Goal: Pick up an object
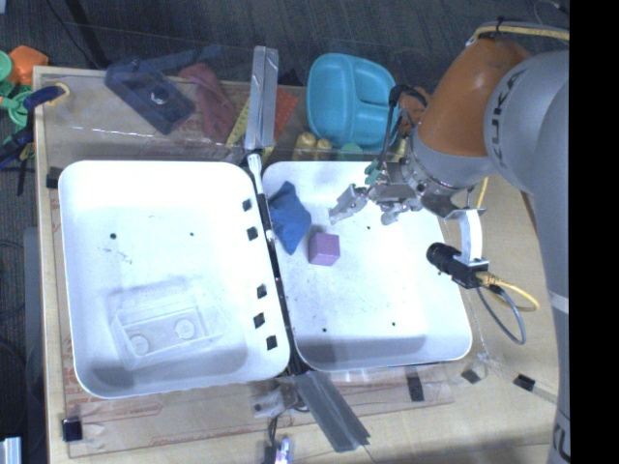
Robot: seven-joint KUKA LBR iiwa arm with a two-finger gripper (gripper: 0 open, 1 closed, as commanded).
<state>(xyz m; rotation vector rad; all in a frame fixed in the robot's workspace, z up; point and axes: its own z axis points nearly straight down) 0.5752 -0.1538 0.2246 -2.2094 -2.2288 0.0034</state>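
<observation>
Though the grey arm's wrist hides part of them, the jaws (369, 201) hang spread and empty, the small purple block (325, 247) lying just below-left, apart.

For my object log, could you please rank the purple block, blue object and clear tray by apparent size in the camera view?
1. Clear tray
2. Blue object
3. Purple block

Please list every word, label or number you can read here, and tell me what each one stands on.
"KU": dark letters running down the grey robot arm, cut off by the frame edge.
No text can be made out on the two shallow white bins, the purple block or the blue cloth.
</observation>
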